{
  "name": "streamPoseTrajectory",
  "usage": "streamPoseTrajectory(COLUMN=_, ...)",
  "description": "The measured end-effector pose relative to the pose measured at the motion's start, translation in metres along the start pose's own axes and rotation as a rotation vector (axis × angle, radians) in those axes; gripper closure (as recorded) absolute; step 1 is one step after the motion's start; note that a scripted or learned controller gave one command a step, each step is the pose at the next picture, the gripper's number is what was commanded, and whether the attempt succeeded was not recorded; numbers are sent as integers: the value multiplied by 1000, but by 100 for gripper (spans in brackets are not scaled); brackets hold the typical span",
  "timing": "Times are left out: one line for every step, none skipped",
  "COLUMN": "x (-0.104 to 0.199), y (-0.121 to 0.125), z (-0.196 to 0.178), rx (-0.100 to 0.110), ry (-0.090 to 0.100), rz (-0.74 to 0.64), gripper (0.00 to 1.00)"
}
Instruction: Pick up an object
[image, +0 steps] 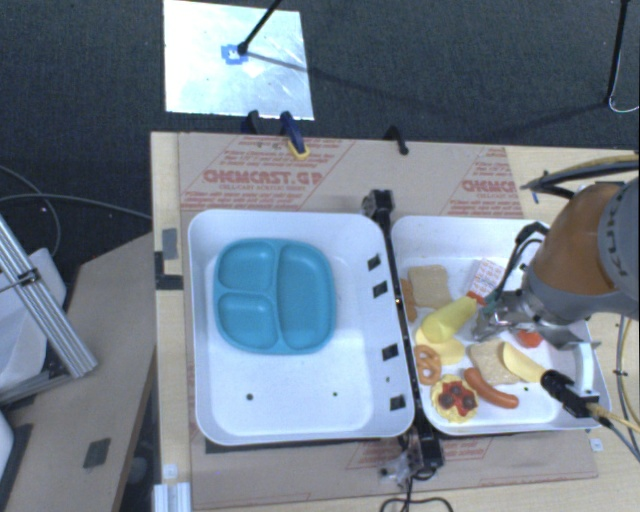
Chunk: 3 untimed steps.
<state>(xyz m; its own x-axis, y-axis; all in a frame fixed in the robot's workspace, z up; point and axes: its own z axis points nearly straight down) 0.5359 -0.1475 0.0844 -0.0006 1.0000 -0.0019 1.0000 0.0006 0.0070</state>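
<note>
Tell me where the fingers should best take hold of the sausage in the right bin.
Probably at the middle of the sausage, coming from straight above. It lies flat and slanted, long and thin, so closing across its narrow width suits it. The toast lies close alongside, which leaves little room there.

A single fixed camera is mounted above the bench (330, 165) and looks down at a slant, so the far edge of the bench sits toward the top of the frame and the near edge toward the bottom. It stands far enough back to take in the left bin (300, 400) and the right bin (450, 235) whole, along with dark floor beyond the bench. The arm (590, 245) enters from the right side of the frame.
</note>
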Motion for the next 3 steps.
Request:
streamPoseTrajectory(x=68, y=4, z=-17, rx=5, ry=3, rz=-8, gripper=100)
streamPoseTrajectory(x=64, y=4, z=-27, rx=3, ry=2, rz=-3, gripper=100)
streamPoseTrajectory(x=41, y=-7, z=-23, rx=7, ry=1, rz=1, gripper=100)
